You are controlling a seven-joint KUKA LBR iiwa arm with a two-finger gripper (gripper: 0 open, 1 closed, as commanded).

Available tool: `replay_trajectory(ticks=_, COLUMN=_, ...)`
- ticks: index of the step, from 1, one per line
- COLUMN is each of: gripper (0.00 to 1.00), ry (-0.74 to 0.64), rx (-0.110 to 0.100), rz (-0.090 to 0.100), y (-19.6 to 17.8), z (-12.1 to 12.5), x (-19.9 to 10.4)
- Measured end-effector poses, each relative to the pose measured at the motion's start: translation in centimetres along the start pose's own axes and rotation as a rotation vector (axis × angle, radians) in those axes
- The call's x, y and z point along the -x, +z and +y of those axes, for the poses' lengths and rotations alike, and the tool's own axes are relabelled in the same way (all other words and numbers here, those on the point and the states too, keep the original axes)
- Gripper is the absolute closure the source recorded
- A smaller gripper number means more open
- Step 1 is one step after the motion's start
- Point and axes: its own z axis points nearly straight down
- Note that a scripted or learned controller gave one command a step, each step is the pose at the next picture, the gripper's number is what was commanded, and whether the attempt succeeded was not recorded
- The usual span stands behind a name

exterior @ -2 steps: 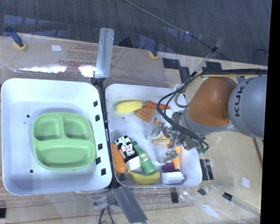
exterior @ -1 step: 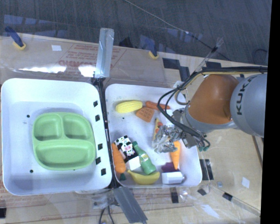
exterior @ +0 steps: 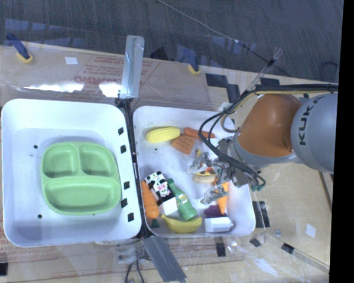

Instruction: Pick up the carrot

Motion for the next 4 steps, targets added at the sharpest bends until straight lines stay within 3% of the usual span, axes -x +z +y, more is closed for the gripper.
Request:
replay_trajectory(ticks=1, gripper=1.00, ry=-0.008, rx=-0.001, rz=-0.003, y=-1.1, z=0.1, x=0.2)
replay_trajectory(ticks=2, gripper=0.00, ry=-0.008, rx=-0.001, rz=-0.002, y=-1.0, z=0.2, x=0.2)
replay_trajectory(ticks=3, gripper=0.00, ry=-0.057, rx=0.001, rz=0.002, y=1.1, z=-0.4, x=0.5)
replay_trajectory(ticks=4, gripper=1.00, ry=-0.064, rx=-0.001, rz=-0.002, y=-0.1, z=-0.3, x=0.8)
